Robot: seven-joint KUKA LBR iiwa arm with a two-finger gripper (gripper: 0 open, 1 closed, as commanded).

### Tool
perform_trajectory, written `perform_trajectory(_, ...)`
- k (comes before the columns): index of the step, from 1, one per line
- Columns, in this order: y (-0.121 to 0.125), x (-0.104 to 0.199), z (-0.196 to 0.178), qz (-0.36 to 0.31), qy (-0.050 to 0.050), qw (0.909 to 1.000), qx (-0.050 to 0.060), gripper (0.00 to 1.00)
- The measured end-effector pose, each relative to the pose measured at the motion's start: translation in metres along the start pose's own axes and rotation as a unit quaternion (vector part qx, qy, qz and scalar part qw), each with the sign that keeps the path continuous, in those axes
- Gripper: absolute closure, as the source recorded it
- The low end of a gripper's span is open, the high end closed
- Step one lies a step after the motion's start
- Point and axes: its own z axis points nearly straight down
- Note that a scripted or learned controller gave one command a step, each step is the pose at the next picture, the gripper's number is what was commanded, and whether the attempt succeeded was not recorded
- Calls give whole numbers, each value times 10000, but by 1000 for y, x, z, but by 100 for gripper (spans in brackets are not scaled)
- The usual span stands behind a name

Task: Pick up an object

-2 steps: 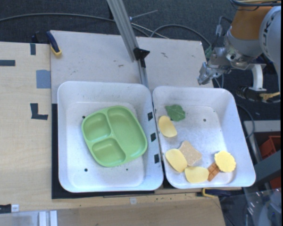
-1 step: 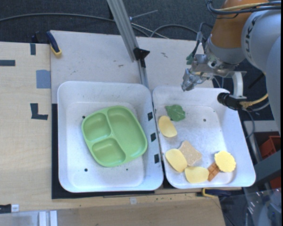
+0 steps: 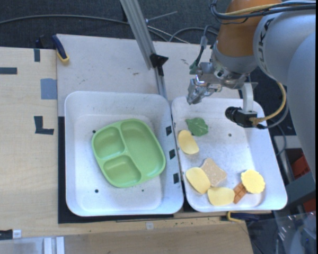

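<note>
My gripper (image 3: 194,98) hangs over the back left corner of the right bin (image 3: 265,136), with nothing seen between its fingers. Just in front of it lies a green leaf-shaped piece (image 3: 197,126). A yellow slice (image 3: 188,142) lies below that. Further forward lie a tan square piece (image 3: 213,172), two more yellow pieces (image 3: 198,180) (image 3: 220,196), a small brown stick (image 3: 239,192) and a yellow flower-shaped piece (image 3: 253,181).
The left bin (image 3: 77,157) holds a green divided tray (image 3: 129,152). A grey metal post (image 3: 140,30) slants up from between the bins at the back. Black cables and a black fitting (image 3: 241,116) hang off the arm over the right bin's back edge.
</note>
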Motion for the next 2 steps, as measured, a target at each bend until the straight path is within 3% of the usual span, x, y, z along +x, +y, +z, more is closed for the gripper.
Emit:
perform_trajectory(1,-4,52,-1,0,-4,10000,1,100)
perform_trajectory(2,-24,108,13,1,-10,10000,13,100)
